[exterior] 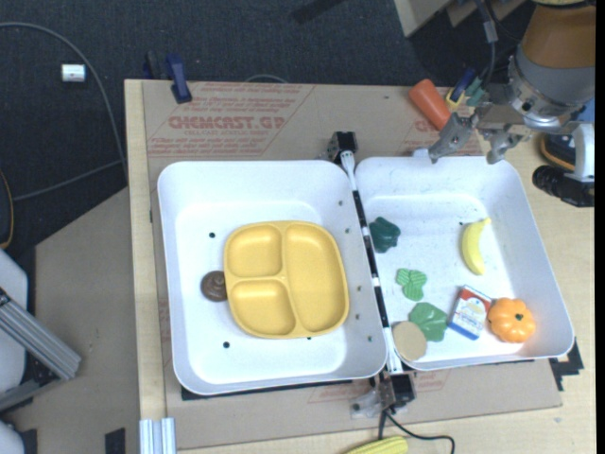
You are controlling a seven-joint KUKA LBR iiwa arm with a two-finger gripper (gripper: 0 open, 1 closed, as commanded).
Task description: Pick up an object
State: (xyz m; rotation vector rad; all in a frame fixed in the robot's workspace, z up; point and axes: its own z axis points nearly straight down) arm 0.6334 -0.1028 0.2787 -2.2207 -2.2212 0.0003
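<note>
Objects for picking lie mostly in the right bin: a yellow banana near its middle right, a dark green piece by the divider, a light green leaf-shaped piece below it, another green piece, a tan disc at the front edge, a small red and blue carton, and an orange pumpkin touching the carton's right side. The left bin carries a yellow divided plate with a brown round item tucked against its left edge. The end effector hangs above the right bin's far rim, its two fingers spread wide with nothing between them, well apart from every item. An orange cylinder lies on the counter behind the bins.
</note>
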